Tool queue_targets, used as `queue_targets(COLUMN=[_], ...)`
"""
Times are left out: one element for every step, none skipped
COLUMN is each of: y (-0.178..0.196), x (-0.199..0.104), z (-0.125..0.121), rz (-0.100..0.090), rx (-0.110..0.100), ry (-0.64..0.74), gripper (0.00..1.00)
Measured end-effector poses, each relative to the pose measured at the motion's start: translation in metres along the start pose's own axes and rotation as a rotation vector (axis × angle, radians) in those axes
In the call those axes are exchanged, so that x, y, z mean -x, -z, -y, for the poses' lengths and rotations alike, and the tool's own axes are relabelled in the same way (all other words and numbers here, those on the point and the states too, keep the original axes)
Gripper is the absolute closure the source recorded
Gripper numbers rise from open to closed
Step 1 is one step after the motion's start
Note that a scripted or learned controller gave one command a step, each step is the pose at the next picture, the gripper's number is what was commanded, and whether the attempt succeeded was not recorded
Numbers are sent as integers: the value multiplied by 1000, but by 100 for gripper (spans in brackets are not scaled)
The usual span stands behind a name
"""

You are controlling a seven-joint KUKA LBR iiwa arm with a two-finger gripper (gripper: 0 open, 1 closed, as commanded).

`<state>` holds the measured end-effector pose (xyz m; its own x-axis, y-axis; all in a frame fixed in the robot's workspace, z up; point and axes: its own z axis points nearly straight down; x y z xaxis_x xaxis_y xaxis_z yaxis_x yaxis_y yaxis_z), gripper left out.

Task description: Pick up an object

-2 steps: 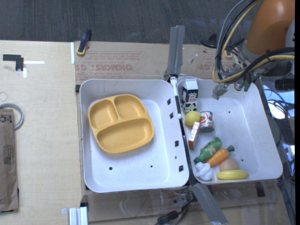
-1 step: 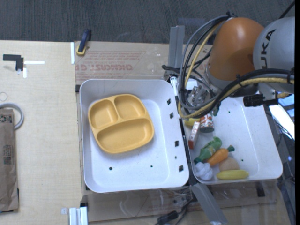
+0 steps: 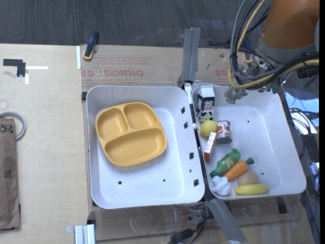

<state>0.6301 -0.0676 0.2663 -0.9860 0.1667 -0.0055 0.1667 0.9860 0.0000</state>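
Observation:
The right bin [image 3: 271,136] holds toy groceries along its left and front sides. A small milk carton [image 3: 205,103] stands at the back left, with a yellow fruit [image 3: 208,128] and a red can [image 3: 224,131] just in front of it. A red and white packet [image 3: 209,146] leans on the dividing wall. Nearer the front lie a green vegetable [image 3: 228,161], a carrot [image 3: 238,169], a pale round piece [image 3: 249,178], a banana [image 3: 252,189] and a white garlic bulb [image 3: 220,185]. My gripper [image 3: 234,93] hangs over the bin's back edge, right of the carton, with nothing seen in it.
A yellow divided plate [image 3: 131,133] lies in the left bin [image 3: 147,187]. The arm's orange band [image 3: 294,14] and its cables [image 3: 254,75] fill the upper right. Cardboard [image 3: 132,67] lies behind the bins. A brown paper bag [image 3: 7,172] sits at the far left.

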Motion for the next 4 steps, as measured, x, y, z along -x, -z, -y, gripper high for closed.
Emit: queue_targets(y=[-74,30,-74,44], x=[-10,26,15,22], z=[-52,-30,-88,-49], rz=[-2,2,0,1], rx=[2,3,4,4], ry=[477,878,1209,1293], gripper=[100,100,100,100])
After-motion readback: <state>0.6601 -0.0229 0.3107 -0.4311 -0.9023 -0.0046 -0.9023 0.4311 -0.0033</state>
